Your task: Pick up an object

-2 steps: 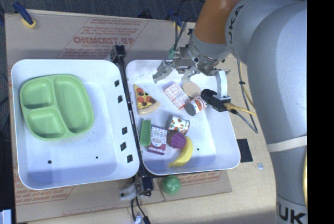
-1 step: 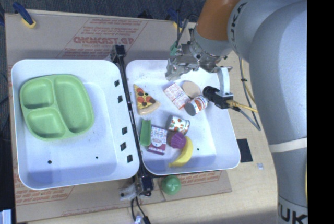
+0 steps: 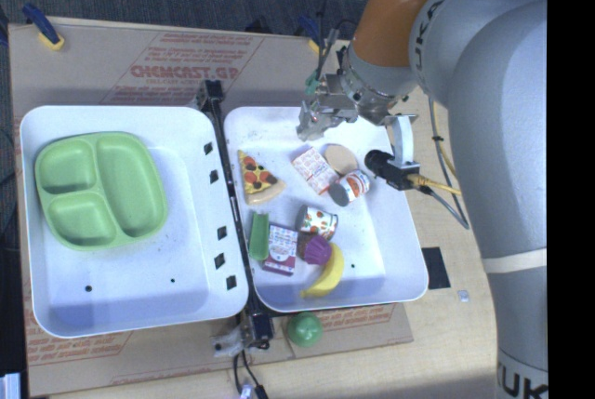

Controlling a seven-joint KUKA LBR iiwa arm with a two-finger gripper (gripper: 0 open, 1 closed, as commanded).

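On the right, big and grey: arm [image 3: 483,109], reaching in over the far side of the right bin [image 3: 402,250].
Left bin [image 3: 139,299]: holding a green tray [image 3: 98,188] with three parts, nothing on it.
Right bin: full of small toy foods, close together.
Under the orange band: gripper [image 3: 314,120], low over the far left part of the right bin, with nothing seen between the fingers. Open or shut: too small and dark to tell.
Nearest things to grab: red and white packet [image 3: 313,168] and tan bun [image 3: 341,156], touching, just near and right of the gripper.
Packet: likely light, flat and a bit slick; best pinched across its short sides.
Bun: likely light and round; could roll away, so best squeezed across the middle.
Pizza slice [image 3: 258,178]: flat, near the left wall, hard to get under.
Banana [image 3: 327,271]: at the near side, curved, likely light and stiff; best held at the middle.
Small can [image 3: 350,188]: lying on its side, might roll.
Green ball [image 3: 303,329]: outside the bins, near edge.
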